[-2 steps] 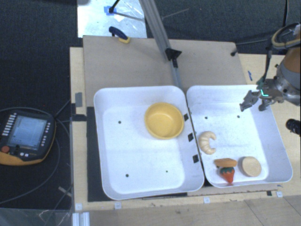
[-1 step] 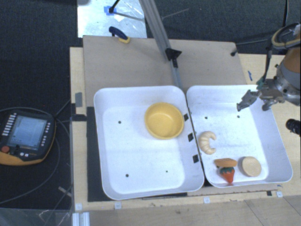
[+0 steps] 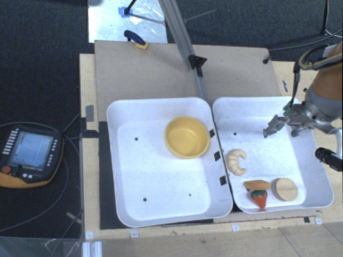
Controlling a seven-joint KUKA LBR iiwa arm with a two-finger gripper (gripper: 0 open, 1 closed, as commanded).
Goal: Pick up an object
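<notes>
Strawberry (image 3: 259, 198), bun (image 3: 256, 184) and disc (image 3: 285, 189) crowd right bin (image 3: 321, 197) front edge. Gripper (image 3: 282, 124) hovers spread, holding nothing, above bare floor; croissant (image 3: 236, 161) nearest, likely target. Bowl (image 3: 186, 136) sits apart in left bin (image 3: 128, 197).

Yellow bowl (image 3: 187, 137) (white bins (image 3: 161, 208))

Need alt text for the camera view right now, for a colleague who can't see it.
The arm's hand hovers over the right bin, above a croissant, a wooden disc and a strawberry. A yellow bowl sits in the left bin.
</notes>
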